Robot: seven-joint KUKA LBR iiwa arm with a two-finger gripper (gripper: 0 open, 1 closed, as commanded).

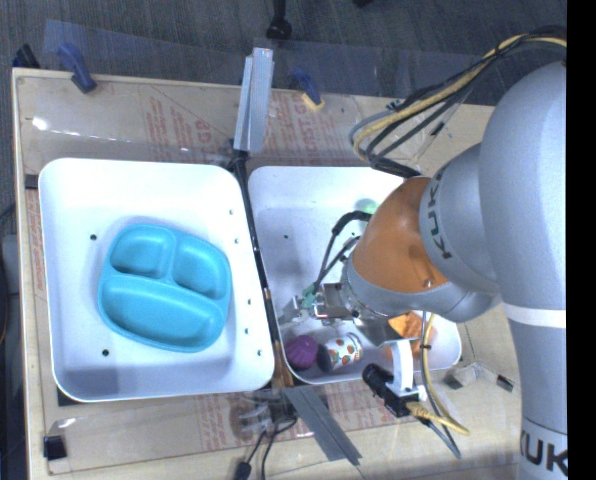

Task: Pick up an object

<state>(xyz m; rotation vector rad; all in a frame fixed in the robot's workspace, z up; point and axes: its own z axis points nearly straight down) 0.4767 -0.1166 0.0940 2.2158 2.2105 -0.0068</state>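
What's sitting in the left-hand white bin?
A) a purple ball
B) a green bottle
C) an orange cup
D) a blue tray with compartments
D: a blue divided tray lies in the left bin, while the purple object sits in the right bin under the arm.

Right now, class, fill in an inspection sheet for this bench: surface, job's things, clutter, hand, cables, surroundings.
Surface: wooden bench bearing two white bins, left bin and right bin.
Job's things: purple object and patterned can near the right bin's front edge; an orange thing partly hidden by the arm.
Clutter: blue divided tray in the left bin.
Hand: hidden under the arm's wrist; state unclear.
Cables: yellow and black bundle along the arm.
Surroundings: blue clamps at the bench's back edge, dark floor.
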